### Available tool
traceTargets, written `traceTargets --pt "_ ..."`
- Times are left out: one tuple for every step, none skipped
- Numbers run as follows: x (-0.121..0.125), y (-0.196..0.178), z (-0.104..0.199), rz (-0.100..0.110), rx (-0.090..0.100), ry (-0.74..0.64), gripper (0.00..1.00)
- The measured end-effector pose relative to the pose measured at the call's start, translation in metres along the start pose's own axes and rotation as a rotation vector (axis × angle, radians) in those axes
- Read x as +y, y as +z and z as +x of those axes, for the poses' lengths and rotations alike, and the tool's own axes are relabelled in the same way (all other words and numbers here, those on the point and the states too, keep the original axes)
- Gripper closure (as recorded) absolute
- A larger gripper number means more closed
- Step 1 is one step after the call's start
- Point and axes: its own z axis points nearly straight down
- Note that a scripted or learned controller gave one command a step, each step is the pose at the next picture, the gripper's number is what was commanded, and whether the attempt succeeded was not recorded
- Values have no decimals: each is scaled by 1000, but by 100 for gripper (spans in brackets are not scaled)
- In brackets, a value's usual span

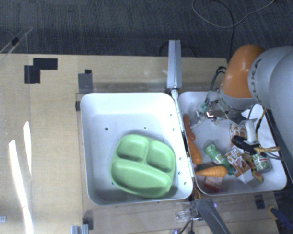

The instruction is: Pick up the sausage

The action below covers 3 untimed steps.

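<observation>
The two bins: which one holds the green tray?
The left bin; the green tray lies in it, while the right bin holds small food items.

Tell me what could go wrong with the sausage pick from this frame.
1. The long reddish-brown sausage lies tight along the right white bin's left wall, leaving a finger little room on that side.
2. The orange carrot sits near the sausage's lower end and may get grabbed instead.
3. The gripper hovers to the sausage's right, so a straight descent may miss.

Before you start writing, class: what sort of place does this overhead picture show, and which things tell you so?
Probably a robotics lab bench. A grey arm with an orange band reaches over two shallow white bins, one holding a green sectioned plastic tray, with loose cables on dark carpet.
</observation>
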Motion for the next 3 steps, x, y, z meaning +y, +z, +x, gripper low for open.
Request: traceTargets --pt "28 1 -7 1 0 -40 0" --pt "19 1 -18 1 0 -57 0" --pt "6 0 -23 0 1 -106 0"
